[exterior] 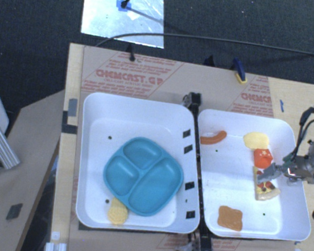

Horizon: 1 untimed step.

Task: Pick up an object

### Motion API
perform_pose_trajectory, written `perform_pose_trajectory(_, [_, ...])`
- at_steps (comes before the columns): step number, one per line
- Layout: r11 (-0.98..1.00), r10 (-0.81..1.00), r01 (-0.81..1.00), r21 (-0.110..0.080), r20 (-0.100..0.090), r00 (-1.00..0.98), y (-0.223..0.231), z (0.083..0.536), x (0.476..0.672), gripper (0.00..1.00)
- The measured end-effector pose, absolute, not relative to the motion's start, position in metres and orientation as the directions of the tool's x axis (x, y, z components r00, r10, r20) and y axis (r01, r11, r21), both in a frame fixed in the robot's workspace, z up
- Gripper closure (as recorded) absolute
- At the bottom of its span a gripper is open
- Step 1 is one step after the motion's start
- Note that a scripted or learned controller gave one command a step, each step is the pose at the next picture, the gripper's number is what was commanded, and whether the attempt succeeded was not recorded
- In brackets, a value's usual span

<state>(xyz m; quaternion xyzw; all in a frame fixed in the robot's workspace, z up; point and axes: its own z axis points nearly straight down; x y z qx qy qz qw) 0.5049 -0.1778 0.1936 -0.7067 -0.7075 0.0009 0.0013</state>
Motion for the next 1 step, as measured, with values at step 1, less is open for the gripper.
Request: perform_pose_trajectory(1, [0.002,1.000,1.000,-0.001,0.001,-0.002,-0.1711,0.1482,0.5097,0.00])
